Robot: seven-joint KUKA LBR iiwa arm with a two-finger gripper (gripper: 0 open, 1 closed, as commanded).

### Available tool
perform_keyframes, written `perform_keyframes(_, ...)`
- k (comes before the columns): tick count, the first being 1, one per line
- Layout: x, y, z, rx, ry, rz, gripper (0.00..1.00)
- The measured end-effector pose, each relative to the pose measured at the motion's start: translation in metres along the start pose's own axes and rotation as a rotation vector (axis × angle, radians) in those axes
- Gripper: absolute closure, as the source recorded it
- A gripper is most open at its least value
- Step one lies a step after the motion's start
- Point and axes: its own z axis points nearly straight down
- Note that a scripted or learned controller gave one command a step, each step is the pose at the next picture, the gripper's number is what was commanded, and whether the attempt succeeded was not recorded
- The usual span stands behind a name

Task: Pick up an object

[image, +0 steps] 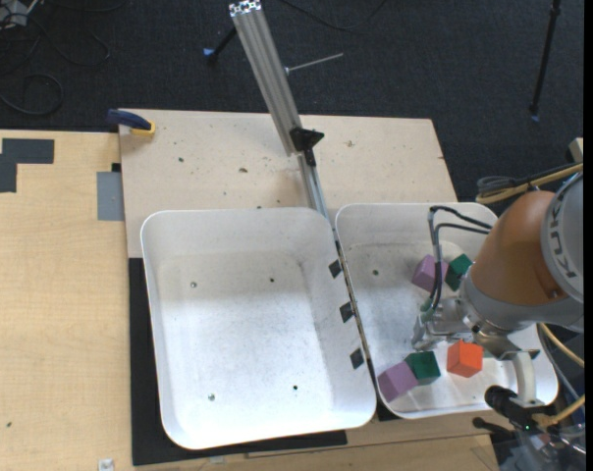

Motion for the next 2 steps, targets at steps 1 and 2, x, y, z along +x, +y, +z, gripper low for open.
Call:
perform_keyframes(1, -0.001, 0.000, -0.063, -0.008, -0.002, -0.013, 1.00)
perform_keyframes(2, -0.007, 0.008, -0.110, -0.008, -0.002, -0.012, 1.00)
